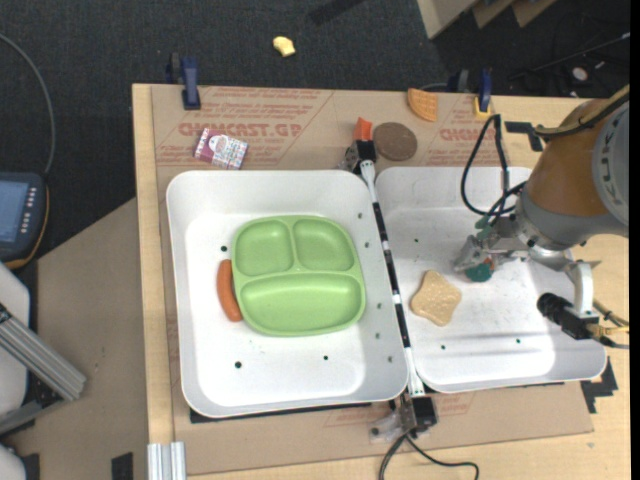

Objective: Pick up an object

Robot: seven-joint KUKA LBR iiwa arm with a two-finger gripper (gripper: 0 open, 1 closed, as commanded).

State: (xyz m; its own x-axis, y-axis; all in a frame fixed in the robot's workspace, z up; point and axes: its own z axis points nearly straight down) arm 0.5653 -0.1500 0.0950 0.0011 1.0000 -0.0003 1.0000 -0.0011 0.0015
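Over on the right bin point(500, 363), w/ the end effector point(482, 264) hanging low by a small teal item point(481, 271) at its tips; can't tell whether spread, pressed together or pinching that teal bit, since wrist and cables hide the gap. Tan cracker-like piece point(437, 298) lying flat on the bin floor just near-left of the tips, apart from them, prob. the easiest pick. Looks light, stiff, maybe foam or plastic toy food, so low risk of crushing but likely to skid on the smooth white plastic if nudged sideways. Best taken across its narrower span, straight down, w/ tips straddling both edges; flat profile means little height to bite on. Teal item tiny, shape unclear, prob. light too. Left bin point(200, 368) holding a green divided plate point(297, 274) w/ an orange sausage-like thing point(228, 290) touching its left rim. Bins side by side, rims meeting at the middle, clipped onto a cardboard-covered tabletop point(160, 268). Far edge of tabletop: brown disc point(394, 141), orange wedge point(423, 104), small printed packet point(220, 148), blue clamps point(186, 78). Dark carpet beyond, yellow scrap point(284, 45) on it; screen device at far left.
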